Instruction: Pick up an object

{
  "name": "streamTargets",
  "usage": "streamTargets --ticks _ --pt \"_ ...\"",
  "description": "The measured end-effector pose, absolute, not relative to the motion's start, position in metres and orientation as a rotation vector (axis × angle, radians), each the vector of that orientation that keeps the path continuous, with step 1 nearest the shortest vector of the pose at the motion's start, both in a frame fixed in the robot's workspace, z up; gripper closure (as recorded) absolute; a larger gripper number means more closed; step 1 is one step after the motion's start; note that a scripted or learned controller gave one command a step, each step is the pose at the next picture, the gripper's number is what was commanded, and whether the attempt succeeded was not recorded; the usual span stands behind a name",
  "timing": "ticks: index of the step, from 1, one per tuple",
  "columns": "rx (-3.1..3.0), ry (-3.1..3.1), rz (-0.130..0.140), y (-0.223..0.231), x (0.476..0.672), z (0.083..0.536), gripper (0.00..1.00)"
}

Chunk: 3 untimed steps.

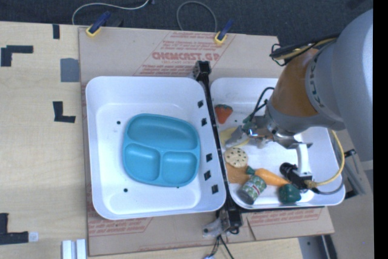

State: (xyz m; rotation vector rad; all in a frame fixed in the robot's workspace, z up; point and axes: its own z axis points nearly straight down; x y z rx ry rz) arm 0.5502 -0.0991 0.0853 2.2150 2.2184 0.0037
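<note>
The right bin [267, 87] holds several small toy foods. A red strawberry [224, 112] lies by its left wall, with a pale yellow piece [233, 138] below it. Further toward the front lie a round speckled cookie [235, 158], a small can [252, 188] on its side, an orange carrot [270, 178] and a green item [290, 193]. My gripper [250, 129] is low inside this bin, just right of the yellow piece and above the cookie. The arm's orange band and wrist cover the bin's middle and right.
The left bin [100, 130] holds a blue divided plate [160, 150]. A black divider [209, 124] runs between the two bins. Both sit on a cardboard sheet [176, 54] held by clamps at the back. A yellow cable [339, 170] loops at the right bin's front right corner.
</note>
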Motion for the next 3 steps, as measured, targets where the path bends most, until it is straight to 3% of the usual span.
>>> streamTargets --ticks 1,2,3 --pt "2.218 2.221 0.001 -0.096 0.589 0.086 0.0" --pt "2.215 2.217 0.006 -0.096 0.546 0.087 0.0" --pt "2.214 2.215 0.004 -0.097 0.547 0.097 1.0"
